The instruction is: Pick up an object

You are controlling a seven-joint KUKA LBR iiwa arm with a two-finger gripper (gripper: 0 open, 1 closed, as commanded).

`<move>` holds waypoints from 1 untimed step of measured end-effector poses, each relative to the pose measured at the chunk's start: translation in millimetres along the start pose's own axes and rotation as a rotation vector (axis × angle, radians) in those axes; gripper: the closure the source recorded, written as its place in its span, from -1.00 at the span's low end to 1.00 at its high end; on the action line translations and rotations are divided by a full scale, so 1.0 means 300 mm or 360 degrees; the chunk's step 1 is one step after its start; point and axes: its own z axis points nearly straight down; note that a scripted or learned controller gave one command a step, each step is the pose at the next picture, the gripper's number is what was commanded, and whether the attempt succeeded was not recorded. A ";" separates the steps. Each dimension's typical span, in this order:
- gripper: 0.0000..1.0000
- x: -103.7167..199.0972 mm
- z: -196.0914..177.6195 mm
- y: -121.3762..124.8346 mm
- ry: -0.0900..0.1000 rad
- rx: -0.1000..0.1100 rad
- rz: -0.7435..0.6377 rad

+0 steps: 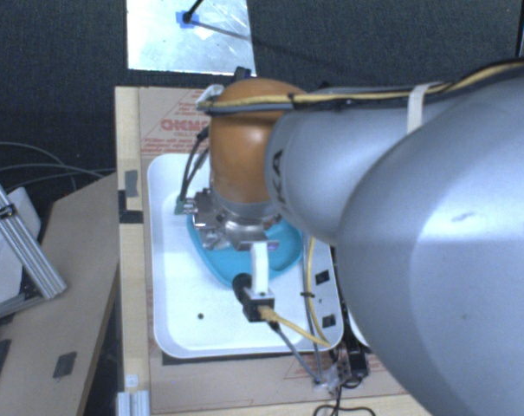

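The big grey arm (400,198) hangs over a blue thing (211,265) in the left white bin (175,323). I cannot tell if its gripper (236,235) grabs anything.

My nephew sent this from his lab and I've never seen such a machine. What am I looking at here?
This is a robot arm, grey with an orange band, seen by one fixed camera looking down at a slant. It reaches in from the right, low over a shallow white bin on a bench. Its gripper, the grasping tool at its tip, sits over a flat light-blue plastic thing lying in the bin. The arm hides the contact, so whether anything is held cannot be told. A small dark speck also lies on the bin floor.
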 end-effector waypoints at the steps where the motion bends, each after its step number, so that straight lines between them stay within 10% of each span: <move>1: 1.00 -0.115 -0.100 0.399 0.0007 -0.0032 0.0004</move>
